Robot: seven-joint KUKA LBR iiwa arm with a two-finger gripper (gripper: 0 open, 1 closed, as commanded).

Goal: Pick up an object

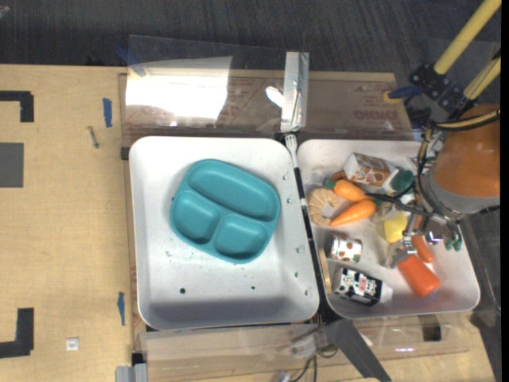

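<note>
Gripper (413, 241) low in the right bin (469, 293), jaw state impossible to tell – an orange cylinder (419, 277) lies just below it; two carrots (352, 211) left, one teal tray (226, 208) in the left bin (151, 277)

This is looking like a robotics lab or test cell rather than a home or shop. A plywood bench (64, 213) is carrying black tape markers at the left of the frame, and blue tape bits are sticking along its edge. Two shallow white bins (151, 293) are sitting side by side at centre, fenced by clear plastic sheeting (183, 86) at the top. Toy food props (354, 209) are lying in the right bin. Yellow struts (477, 22) and cabling are crossing the upper right, over dark carpet (238, 6).
</note>
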